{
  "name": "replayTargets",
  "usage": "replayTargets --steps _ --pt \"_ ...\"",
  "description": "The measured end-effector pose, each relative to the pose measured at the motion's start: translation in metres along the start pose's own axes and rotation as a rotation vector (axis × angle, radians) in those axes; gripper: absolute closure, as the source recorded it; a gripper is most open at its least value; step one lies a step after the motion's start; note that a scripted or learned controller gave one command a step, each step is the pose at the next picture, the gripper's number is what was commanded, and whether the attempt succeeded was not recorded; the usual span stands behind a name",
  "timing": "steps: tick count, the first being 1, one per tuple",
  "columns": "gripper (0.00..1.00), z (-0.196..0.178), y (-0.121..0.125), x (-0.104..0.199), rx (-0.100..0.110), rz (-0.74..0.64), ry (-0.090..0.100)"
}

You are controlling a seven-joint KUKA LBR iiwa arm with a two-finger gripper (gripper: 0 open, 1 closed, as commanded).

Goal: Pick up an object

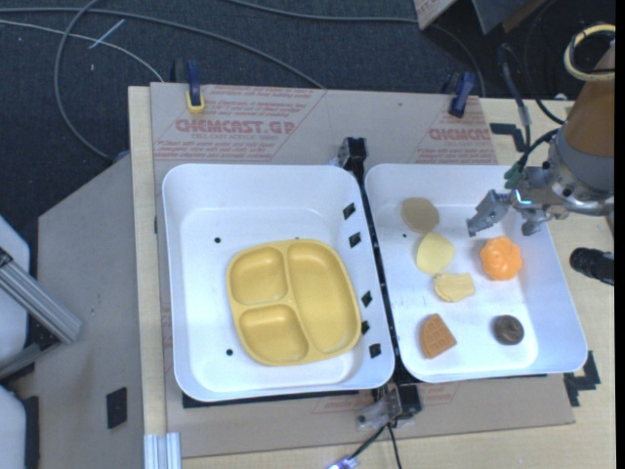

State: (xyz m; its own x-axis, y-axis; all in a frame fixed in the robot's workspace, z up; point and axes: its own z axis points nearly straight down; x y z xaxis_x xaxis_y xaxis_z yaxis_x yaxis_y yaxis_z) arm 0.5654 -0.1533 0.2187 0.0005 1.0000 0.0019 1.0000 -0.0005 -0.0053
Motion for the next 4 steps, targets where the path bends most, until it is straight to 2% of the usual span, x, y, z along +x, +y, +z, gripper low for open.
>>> replayTargets --steps 2,3,4 --pt "0.00 0.088 0.001 0.010 0.000 -0.001 0.001" --pt "1.00 0.075 0.002 0.009 -0.005 0.000 -0.001" --pt "1.00 0.014 -0.005 0.012 -0.010 -0.001 -0.003"
